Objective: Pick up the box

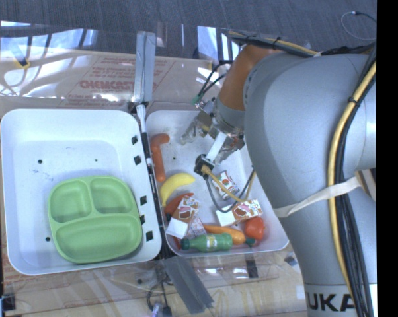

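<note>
Gripper is seen over the back half of the right bin, close to the back edge. Whether it is released or clenched cannot be told, and nothing is seen grasped in it.

The box, a small white and red carton, lies tilted near the middle of that bin, a little toward the right edge and in front of the gripper. For a clean pick, the gripper is probably best carried forward until it is centred above the box, turned to meet its shorter sides, then lowered straight. The carton looks light and could be pushed aside by an off-centre touch.

A second box lies just in front of the first, near the right edge, with a tomato touching or nearly touching it. A third box lies toward the left edge, just in front of a banana. A carrot and a green bottle are lined along the front edge. A sausage lies along the left edge.

The front of the bin is crowded, so a neighbour could be caught instead; the back is bare.

A green plate sits in the front half of the left bin, well apart.
</note>
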Controlling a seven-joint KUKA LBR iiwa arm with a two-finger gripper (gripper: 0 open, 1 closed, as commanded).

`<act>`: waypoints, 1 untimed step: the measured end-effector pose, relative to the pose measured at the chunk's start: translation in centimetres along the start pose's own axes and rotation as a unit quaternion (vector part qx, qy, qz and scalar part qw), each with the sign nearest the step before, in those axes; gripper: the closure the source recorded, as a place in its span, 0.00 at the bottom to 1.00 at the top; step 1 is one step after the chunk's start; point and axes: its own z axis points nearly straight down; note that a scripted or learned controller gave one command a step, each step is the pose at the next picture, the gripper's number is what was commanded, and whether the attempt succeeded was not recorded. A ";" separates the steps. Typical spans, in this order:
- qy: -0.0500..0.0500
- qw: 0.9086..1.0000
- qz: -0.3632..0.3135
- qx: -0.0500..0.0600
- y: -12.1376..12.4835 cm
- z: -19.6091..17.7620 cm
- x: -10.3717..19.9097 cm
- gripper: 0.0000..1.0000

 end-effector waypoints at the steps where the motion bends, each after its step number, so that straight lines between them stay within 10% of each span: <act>1: 0.000 1.000 0.019 0.000 -1.5 -9.6 0.3 0.00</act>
